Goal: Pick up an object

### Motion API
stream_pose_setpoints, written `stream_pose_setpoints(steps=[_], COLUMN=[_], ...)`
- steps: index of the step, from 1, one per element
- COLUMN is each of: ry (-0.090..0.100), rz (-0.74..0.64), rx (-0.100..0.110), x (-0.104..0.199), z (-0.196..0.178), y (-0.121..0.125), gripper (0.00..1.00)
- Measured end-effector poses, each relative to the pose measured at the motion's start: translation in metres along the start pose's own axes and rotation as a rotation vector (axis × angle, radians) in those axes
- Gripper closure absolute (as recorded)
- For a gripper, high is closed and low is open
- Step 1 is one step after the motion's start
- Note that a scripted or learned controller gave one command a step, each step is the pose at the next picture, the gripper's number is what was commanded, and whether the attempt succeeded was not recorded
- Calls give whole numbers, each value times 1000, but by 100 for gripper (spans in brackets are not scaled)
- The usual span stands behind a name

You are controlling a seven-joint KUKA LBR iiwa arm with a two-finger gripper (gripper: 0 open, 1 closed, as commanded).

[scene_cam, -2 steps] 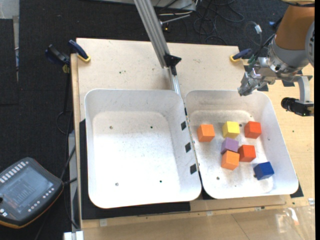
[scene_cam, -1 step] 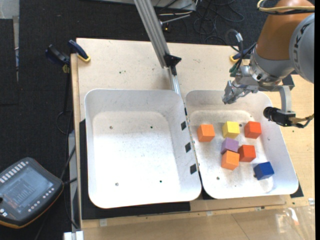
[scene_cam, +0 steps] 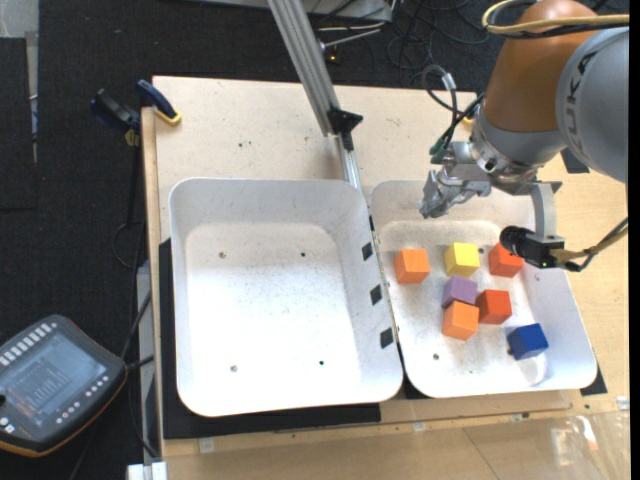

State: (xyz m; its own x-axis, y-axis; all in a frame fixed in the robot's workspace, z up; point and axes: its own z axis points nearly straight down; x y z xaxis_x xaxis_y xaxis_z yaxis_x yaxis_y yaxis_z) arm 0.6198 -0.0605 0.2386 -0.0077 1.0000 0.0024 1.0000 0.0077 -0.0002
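The claw [scene_cam: 437, 206], its grip state too blurred to tell, is hanging over the far end of the right bin [scene_cam: 570, 348] with nothing visibly in it, so the pick is not yet made, the yellow cube [scene_cam: 462, 258] and orange cube [scene_cam: 411, 265] lying just below it.

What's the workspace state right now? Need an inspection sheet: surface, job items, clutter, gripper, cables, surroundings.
Surface: wooden bench bearing left bin and right bin, side by side.
Job's things: seven cubes in the right bin: orange cube, yellow cube, purple cube, second orange cube, two red cubes, blue cube.
Clutter: nothing seen.
Gripper: gripper over the right bin's far end, holding nothing visible.
Cables: black cables behind the bench.
Surroundings: teach pendant on the floor; clamp at the bench corner.
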Motion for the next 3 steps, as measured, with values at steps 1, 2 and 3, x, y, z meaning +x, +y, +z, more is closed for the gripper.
stream_pose_setpoints(steps=[1, 2, 3], ry=[0, -1, -1], rz=[-1, 0, 1], rx=[3, 1, 2], x=[57, 101, 142], z=[10, 10, 6], y=[-20, -31, -59], gripper=[100, 100, 100])
